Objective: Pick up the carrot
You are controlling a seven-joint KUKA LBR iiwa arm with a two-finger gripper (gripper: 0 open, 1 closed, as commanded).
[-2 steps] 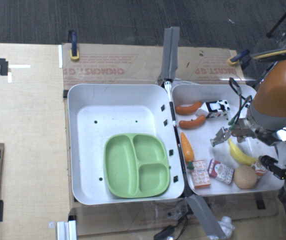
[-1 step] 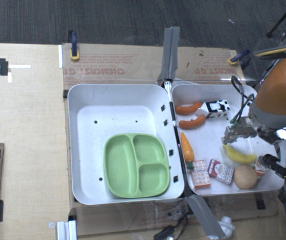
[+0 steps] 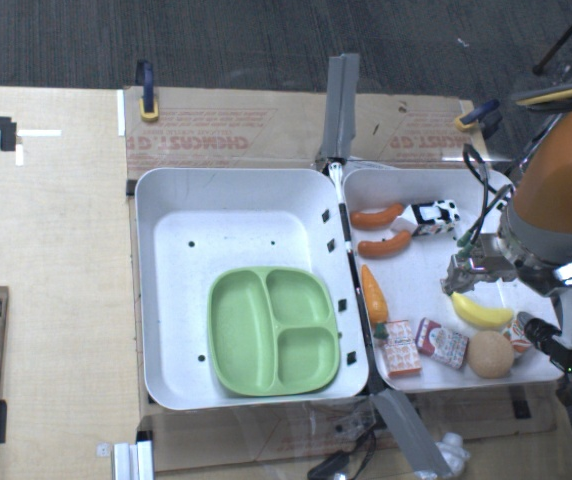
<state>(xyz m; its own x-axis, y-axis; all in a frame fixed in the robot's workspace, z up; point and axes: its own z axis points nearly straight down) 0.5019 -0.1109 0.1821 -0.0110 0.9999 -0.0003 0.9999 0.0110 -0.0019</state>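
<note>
Carrot (image 3: 372,295): lies lengthwise against right bin's (image 3: 406,378) left wall.
Gripper (image 3: 474,270): above banana (image 3: 482,312); whether open or closed, cannot tell.
Approach: descend wall-clear, span carrot's width.

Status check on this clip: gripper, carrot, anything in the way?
Gripper above the banana, right bin, holding nothing visible. Carrot lies untouched against that bin's left wall. Small cartons just below it; path otherwise open.

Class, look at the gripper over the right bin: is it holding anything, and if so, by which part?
Nothing is seen held. The gripper hovers just above the banana, with nothing visibly between its fingers. The carrot lies apart, against the right bin's left wall.
</note>
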